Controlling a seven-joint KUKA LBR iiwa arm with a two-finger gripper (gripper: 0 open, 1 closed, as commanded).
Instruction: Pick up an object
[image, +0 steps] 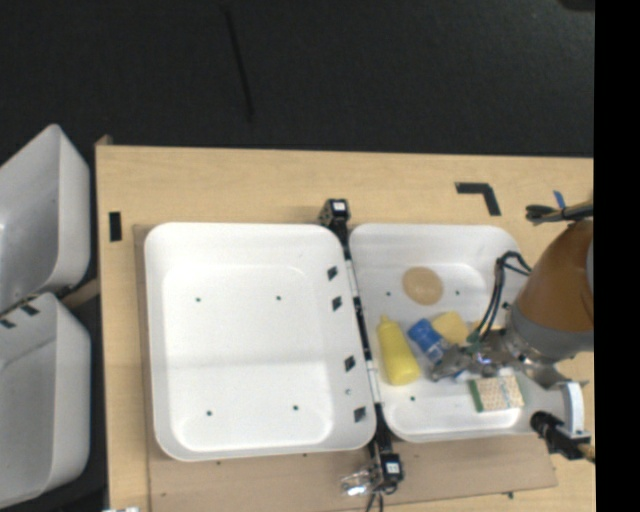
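Note:
The right bin (400, 255) holds a tan round disc (423, 285), a long yellow block (397, 351), a blue object (425, 336), a smaller yellow piece (450, 325) and a green-edged speckled card (497, 392). My gripper (455, 362) reaches in from the right and sits low in this bin, just right of the blue object and below the small yellow piece. Nothing is visibly lifted off the bin floor.
The left bin (250, 335) lies beside the right one, joined by black clips along the shared edge (352, 320). White housings (40, 300) stand at the far left of the bench. The arm's orange band (560, 280) overhangs the right bin's right rim.

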